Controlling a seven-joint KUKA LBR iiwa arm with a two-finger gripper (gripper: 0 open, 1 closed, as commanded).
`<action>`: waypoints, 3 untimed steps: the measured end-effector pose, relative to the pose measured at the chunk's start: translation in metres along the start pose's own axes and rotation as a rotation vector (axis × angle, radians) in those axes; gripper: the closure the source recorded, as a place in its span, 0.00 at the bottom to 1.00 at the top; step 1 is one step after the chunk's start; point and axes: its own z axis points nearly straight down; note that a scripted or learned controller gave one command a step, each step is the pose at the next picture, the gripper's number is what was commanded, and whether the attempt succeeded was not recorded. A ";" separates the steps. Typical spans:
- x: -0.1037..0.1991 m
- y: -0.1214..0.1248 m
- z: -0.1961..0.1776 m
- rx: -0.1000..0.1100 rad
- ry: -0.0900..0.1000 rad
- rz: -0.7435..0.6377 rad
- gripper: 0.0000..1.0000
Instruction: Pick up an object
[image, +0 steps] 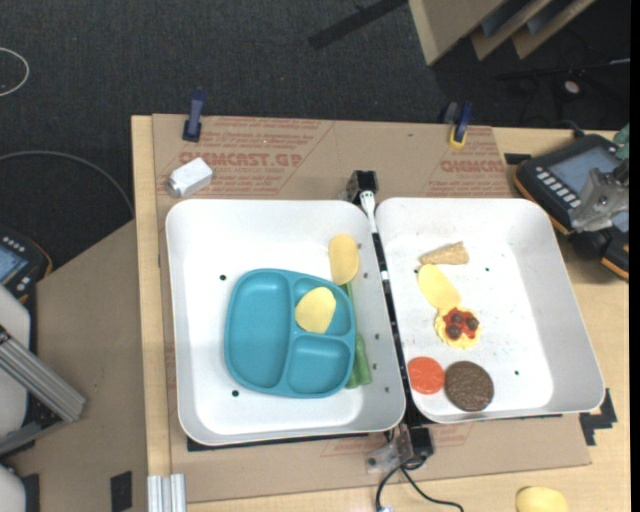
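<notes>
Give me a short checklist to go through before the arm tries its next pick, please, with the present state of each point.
1. Objects in reach: ok. The right bin holds a brown disc, red disc, yellow piece, pizza toy and tan wedge.
2. Isolated target: ok. The yellow piece lies apart from its neighbours.
3. Crowding: not ok. Red disc and brown disc touch.
4. Left bin: ok. The blue tray carries one yellow item; another lies beside it.
5. Bins seated flat: ok.
</notes>
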 end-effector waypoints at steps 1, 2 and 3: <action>-0.080 0.010 0.102 0.017 0.002 0.009 1.00; -0.138 0.026 0.152 0.012 0.003 0.006 1.00; -0.038 0.107 0.010 -0.014 0.001 -0.013 1.00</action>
